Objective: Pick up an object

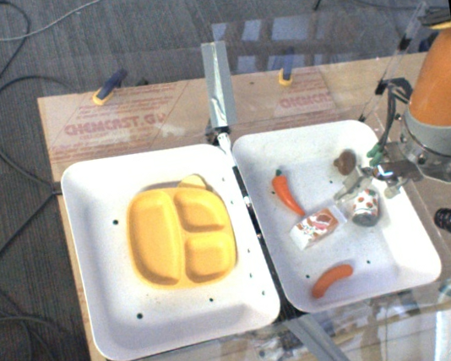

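Beneath your gripper (369, 185), finger state impossible to tell, sits a small patterned ceramic-looking cup (365, 207): probably light, stiff and slippery; take it across the rim.

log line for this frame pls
arm: over right bin | gripper: at cup, grasp unconfirmed | nearby: packet, carrot, sausage | left bin: yellow tray

Bright, even overhead light — soft shadows, slightly grainy, glare on clear panels.
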Controlling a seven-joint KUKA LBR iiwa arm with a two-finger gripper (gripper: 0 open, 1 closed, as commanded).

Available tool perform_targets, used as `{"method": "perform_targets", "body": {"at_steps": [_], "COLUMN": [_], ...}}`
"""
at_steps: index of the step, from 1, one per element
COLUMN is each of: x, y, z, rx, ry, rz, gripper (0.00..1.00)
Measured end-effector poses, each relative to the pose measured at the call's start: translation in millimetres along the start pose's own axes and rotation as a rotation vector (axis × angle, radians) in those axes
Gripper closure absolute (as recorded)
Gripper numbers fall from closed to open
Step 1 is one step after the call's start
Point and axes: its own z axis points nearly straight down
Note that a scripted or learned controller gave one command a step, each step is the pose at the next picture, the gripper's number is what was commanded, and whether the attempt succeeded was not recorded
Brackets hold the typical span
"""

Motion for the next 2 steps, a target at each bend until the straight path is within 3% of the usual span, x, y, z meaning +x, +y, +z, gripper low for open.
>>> {"method": "perform_targets", "body": {"at_steps": [1,2], "x": [-60.7,-63.3], "y": [47.6,61.9], "z": [114.9,144.5], "rx": [-0.002,-0.012], "ry": [-0.001,0.009], "rz": [-0.185,-0.116], "gripper": [0.00,0.00]}}
